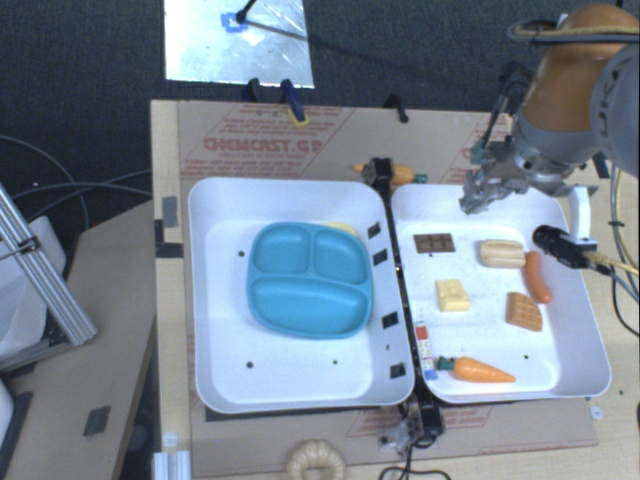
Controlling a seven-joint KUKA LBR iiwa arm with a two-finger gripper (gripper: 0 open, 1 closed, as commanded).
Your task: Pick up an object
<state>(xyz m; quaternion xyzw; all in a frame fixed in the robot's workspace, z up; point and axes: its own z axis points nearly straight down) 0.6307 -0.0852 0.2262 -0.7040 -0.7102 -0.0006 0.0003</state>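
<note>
My gripper [480,196] hangs over the far rim of the right bin [580,368]; whether it's released or clenched I cannot tell, nothing visibly in it. Orange band of my arm [570,78] sits above it, upper right.

Everything else placed relative to the right bin:
- chocolate bar [434,243], brown, inside, far left part, nearest my gripper, apart from it.
- bread roll [502,254], inside, just right of the chocolate.
- sausage [538,277], reddish, inside, touching or just beside the roll's right end.
- cheese block [452,295], pale yellow, inside, centre-left.
- waffle [523,311], inside, centre-right.
- carrot [482,371], inside, near edge, lying flat.
- left bin [215,368], touching its left side, holding a blue divided plate [310,279].
- Black clips [385,260] along the shared seam.
</note>
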